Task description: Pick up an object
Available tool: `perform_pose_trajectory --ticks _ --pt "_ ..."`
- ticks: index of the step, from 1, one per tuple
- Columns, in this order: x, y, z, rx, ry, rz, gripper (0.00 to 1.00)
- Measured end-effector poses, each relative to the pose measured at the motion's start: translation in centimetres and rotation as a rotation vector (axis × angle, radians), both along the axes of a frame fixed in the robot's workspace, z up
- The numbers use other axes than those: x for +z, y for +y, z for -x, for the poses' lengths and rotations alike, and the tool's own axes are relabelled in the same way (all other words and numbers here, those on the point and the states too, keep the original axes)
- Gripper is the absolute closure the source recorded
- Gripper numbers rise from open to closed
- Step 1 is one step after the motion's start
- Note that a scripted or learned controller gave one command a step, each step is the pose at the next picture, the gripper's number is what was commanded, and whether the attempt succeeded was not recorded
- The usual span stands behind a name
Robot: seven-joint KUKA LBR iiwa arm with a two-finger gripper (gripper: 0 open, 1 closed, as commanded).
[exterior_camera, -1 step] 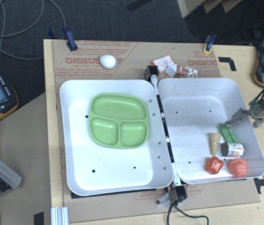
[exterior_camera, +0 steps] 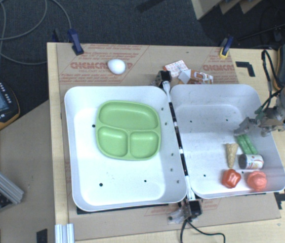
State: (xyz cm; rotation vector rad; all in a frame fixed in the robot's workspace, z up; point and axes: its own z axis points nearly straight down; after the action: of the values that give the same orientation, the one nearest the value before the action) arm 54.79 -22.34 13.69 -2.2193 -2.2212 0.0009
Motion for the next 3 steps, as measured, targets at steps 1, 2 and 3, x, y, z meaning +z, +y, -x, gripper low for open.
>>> perform_pose_trajectory --ticks 1,2,3 --pt "-5.3 1.7 0.3 0.0 0.0 0.0 0.0" --pt "-4.3 1.7 0.3 0.0 -0.002 0.001 1.0" --pt "2.3 8.8 -2.5 0.001 -0.003 0.001 1.0"
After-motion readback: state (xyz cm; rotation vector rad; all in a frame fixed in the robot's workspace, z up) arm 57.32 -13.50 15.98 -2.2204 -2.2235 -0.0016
